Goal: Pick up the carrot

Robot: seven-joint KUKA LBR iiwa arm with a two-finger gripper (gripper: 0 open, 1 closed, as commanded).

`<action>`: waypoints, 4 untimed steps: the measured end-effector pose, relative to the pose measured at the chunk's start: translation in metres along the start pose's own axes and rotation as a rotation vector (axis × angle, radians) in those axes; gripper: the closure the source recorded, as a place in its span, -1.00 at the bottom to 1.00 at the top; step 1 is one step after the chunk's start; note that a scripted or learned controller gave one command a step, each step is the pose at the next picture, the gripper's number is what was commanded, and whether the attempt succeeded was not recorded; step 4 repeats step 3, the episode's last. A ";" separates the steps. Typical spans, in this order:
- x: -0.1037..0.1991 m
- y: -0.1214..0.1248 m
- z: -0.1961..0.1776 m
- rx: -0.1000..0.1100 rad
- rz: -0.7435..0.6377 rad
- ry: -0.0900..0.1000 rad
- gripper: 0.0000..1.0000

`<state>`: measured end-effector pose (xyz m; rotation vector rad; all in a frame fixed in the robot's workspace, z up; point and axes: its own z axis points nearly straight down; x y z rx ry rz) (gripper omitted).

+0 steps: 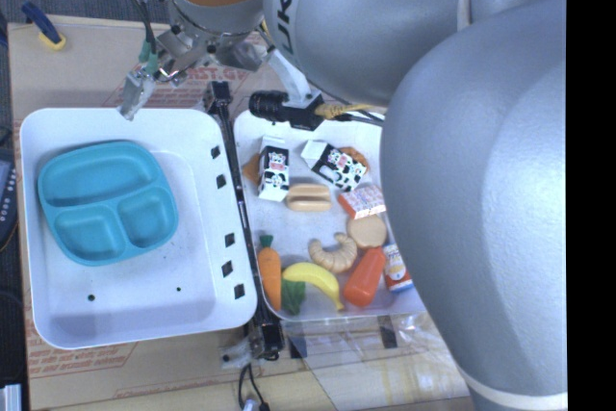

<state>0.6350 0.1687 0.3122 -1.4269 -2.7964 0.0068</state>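
The gripper (pixel 135 91) hangs over the left bin's (pixel 38 322) far rim; whether it's open I can't tell. The carrot (pixel 270 274) lies well off to its right and nearer, in the right bin, its long axis running near-to-far.

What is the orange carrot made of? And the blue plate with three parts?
The orange carrot with a green top looks like smooth moulded plastic, a toy: even colour, rounded shape. The light-blue three-section tray looks like matte plastic too, with soft moulded edges.

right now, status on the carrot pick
Claw over left bin's top edge, nothing seen in it. Carrot in right bin, untouched. Banana lies beside it.
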 end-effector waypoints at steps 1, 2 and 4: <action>-0.028 0.007 -0.106 -0.014 -0.079 -0.008 -1.00; 0.011 0.028 -0.016 0.005 -0.023 0.002 -1.00; 0.025 0.036 0.014 0.000 0.093 -0.001 -1.00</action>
